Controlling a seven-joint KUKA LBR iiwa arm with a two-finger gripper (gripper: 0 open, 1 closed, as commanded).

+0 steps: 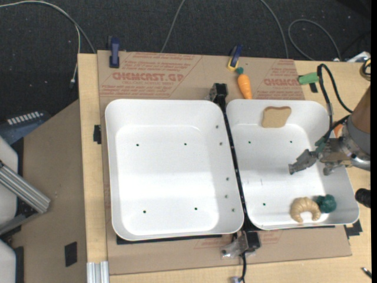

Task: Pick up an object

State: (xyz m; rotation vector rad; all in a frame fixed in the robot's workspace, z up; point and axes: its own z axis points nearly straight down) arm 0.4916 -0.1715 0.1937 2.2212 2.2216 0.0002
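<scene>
Croissant (306, 209) lies at the right bin's (259, 214) near edge, touching a green toy (326, 203). Just above them the gripper (313, 163) hangs with fingers spread, holding nothing, arm reaching from the right. Cardboard (147, 75) behind reads "CHEMCAST GP".

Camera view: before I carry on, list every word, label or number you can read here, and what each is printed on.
"CHEMCAST GP", red print on the brown board behind the left bin.
Smaller red lines around that word: too blurred to read.
Red print on the board behind the right bin, near the toy carrot: too blurred to read.
No text on the bins, the bread slice, the croissant or the gripper.
</scene>
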